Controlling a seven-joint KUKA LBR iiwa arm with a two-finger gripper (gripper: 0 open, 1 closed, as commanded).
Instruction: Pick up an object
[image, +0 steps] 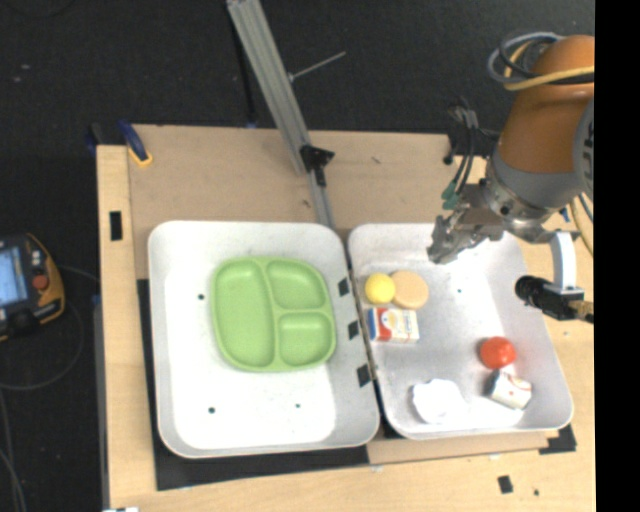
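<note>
Objects in right bin (540, 395): yellow ball (379, 289) touching tan disc (410, 289) at 9 o'clock, small carton (392, 324) just below, red ball (497, 352) at 4 o'clock. Tool (445, 247) at 12 o'clock over bin floor, holding nothing visible; finger spread cannot be told. Green tray (272, 313) in left bin (180, 400)
</note>
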